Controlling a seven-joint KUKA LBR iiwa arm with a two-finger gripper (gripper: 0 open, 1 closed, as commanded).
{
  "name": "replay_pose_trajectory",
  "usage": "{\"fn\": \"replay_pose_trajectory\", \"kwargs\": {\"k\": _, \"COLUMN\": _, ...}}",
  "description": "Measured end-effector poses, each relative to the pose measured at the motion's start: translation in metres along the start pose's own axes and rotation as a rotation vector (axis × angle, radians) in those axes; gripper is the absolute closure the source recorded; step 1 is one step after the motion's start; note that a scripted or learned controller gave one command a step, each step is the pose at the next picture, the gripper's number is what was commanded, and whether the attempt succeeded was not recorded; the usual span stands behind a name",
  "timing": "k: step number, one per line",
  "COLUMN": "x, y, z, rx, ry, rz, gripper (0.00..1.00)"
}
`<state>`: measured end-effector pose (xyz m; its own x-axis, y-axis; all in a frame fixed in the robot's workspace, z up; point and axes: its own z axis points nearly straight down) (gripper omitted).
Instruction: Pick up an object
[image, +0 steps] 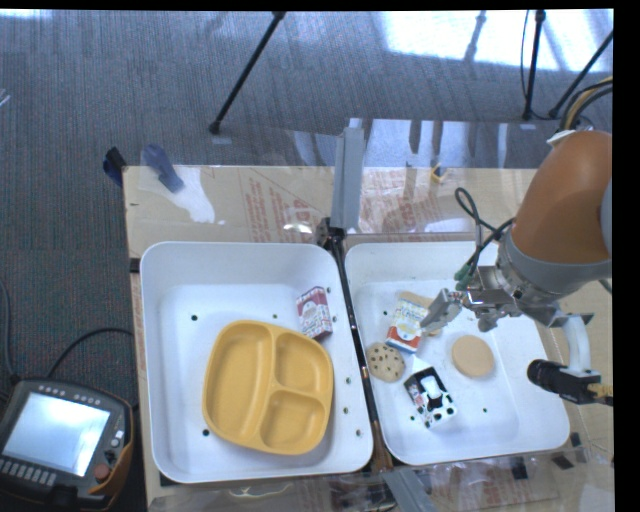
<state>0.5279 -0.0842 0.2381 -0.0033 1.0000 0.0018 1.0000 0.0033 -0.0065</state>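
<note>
Reaching in from the right, the grey arm (565, 215) with its orange band hangs over the right bin (500, 430), its tool (437, 318) low above the bin's middle. Whether the tool is apart or together I cannot tell: the tip shows as one pale blur against the white floor. No item can be seen between its tips.

Right bin contents:
- small white and red carton (405, 328), lying flat, just left of the tool tip, touching or nearly so.
- pale tan piece (413, 299) just beyond the carton, on the far side.
- chocolate-chip cookie (383, 361), near-left of the carton, close to the bin's left wall.
- black and white box (430, 394), tilted, nearer than the cookie.
- round tan disc (473, 356), right of the tool, lying flat and apart from the other items.

Left bin (180, 300):
- yellow divided plate (268, 399) with three compartments, lying flat, centre to near side.
- red and white box (314, 312), just beyond the plate's far right corner, near the bin's right wall.

Both bins sit side by side on the worktop (250, 195). A handheld control pendant (62, 433) sits at the near left, off the worktop.
</note>
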Motion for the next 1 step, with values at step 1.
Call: {"fn": "replay_pose_trajectory", "kwargs": {"k": 1, "x": -0.055, "y": -0.03, "z": 0.123, "rx": -0.009, "ry": -0.001, "rz": 0.169, "gripper": 0.0}}
